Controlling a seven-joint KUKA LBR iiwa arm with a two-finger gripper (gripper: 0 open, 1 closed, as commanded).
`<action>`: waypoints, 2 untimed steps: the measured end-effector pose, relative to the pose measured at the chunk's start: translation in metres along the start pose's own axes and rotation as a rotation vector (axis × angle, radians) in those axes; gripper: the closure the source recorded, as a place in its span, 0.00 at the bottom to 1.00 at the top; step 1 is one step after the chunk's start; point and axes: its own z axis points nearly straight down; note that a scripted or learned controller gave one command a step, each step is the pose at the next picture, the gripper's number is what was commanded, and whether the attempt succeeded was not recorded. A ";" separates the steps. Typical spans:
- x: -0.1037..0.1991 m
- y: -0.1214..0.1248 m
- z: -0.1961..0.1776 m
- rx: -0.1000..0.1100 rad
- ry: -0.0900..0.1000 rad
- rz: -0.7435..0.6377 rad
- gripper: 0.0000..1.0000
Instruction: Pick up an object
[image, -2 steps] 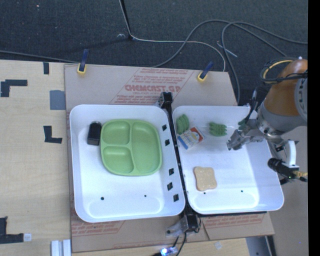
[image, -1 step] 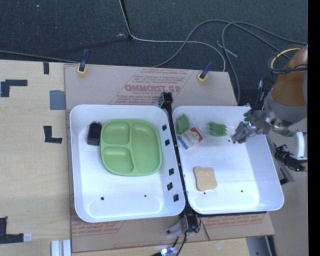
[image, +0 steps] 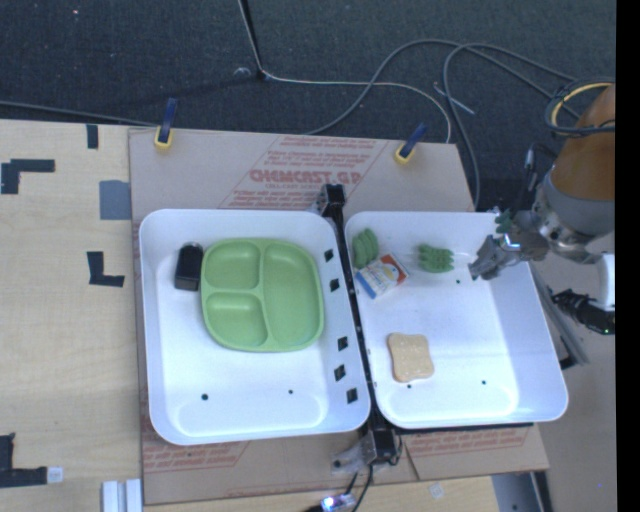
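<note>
— Fingers? Whether they are spread or pressed together on the gripper (image: 487, 262), I cannot tell; it hangs over the right bin's (image: 530, 400) far right edge, nothing visibly between them.
— And the objects?
— Green toy (image: 435, 258) just beside it, small packet (image: 380, 275) and green piece (image: 364, 244) near the far left corner, bread slice (image: 410, 357) toward the near edge. Left bin (image: 170, 400): green divided plate (image: 263, 295), black block (image: 188, 267).

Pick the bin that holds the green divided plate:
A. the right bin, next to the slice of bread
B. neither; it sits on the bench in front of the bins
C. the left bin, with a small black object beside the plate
C. The green divided plate lies in the left bin, with the small black object touching its left edge.
</note>
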 end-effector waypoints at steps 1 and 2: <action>0.052 -0.003 -0.010 0.002 0.001 -0.003 1.00; 0.102 -0.018 -0.001 0.004 0.000 -0.002 1.00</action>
